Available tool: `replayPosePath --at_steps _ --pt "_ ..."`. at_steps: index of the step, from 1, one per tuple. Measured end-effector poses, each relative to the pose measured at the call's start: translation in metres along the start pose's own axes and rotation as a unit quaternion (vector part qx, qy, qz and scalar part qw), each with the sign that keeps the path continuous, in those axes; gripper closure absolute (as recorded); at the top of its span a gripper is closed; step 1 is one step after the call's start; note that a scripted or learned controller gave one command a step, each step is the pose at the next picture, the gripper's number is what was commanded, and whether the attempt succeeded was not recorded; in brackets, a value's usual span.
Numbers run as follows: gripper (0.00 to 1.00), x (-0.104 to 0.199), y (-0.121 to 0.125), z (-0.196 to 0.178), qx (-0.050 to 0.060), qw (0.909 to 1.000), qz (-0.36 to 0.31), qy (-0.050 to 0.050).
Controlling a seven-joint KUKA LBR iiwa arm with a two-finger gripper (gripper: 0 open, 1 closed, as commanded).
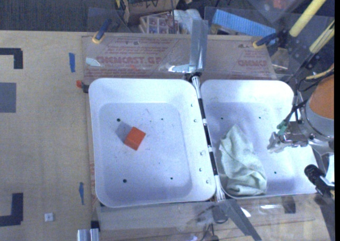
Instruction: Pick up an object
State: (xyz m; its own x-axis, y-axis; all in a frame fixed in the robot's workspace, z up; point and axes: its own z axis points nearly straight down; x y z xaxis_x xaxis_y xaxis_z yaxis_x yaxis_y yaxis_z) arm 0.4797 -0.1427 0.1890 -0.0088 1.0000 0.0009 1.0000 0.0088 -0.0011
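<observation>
Hovering gripper over right bin, grip unclear, crumpled cloth beside it

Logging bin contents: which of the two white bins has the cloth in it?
The right bin, the one under the claw. The pale crumpled cloth lies by its left wall; the left bin holds an orange block.

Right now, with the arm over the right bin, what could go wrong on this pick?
1. The gripper hangs over bare floor of the right bin, beside the cloth; a straight descent may close on nothing.
2. The cloth is limp and crumpled against the bin's left wall, so a pinch might slip off.
3. The orange block lies in the left bin, probably a long reach away.
</observation>
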Motion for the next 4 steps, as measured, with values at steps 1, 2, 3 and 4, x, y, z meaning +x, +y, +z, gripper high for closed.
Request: replayPosePath --at_steps 1,2,3,4 --pt "1.0 -0.017 -0.001 -0.015 -0.001 0.9899 0.141 -0.001" --pt "1.0 -0.024 0.033 -0.02 -0.001 0.9593 0.282 -0.001" --pt "1.0 0.019 0.135 0.01 0.0 0.9336 0.358 -0.001" --pt "1.0 0.052 0.085 -0.011 0.001 0.9714 0.238 0.0"
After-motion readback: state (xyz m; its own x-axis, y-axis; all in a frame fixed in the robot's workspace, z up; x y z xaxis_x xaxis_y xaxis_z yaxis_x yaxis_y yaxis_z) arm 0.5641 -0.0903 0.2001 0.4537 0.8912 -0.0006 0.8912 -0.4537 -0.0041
